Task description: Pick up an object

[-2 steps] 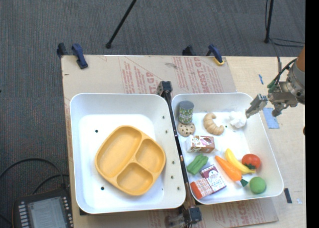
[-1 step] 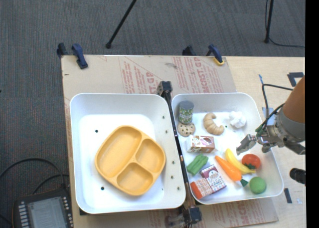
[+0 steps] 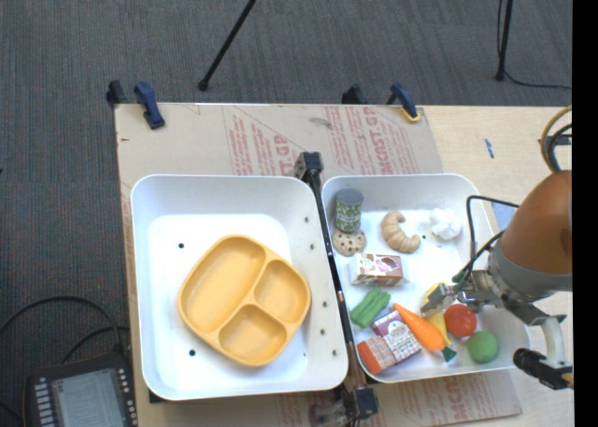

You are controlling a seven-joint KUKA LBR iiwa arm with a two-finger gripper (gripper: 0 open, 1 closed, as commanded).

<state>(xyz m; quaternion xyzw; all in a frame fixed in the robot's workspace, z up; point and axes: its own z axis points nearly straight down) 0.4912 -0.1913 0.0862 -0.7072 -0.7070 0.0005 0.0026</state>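
The right bin (image 3: 467, 184) holds several toy foods: a green can (image 3: 348, 209), a cookie (image 3: 348, 243), a croissant (image 3: 400, 231), a white lump (image 3: 446, 224), a small carton (image 3: 378, 269), a green vegetable (image 3: 370, 306), a carrot (image 3: 420, 325), a red packet (image 3: 391, 338), a red tomato (image 3: 460, 320) and a green lime (image 3: 483, 347). My gripper (image 3: 460, 296) hangs low over the bin's right side, just above the tomato and beside a small yellow piece (image 3: 434, 297). Nothing is visibly held.
The left bin (image 3: 149, 229) contains a yellow divided plate (image 3: 245, 298). Blue clamps (image 3: 148, 103) sit on the bench's far edge. The arm's orange band (image 3: 551, 220) overhangs the right bin's right wall. A tripod leg (image 3: 238, 19) stands behind the bench.
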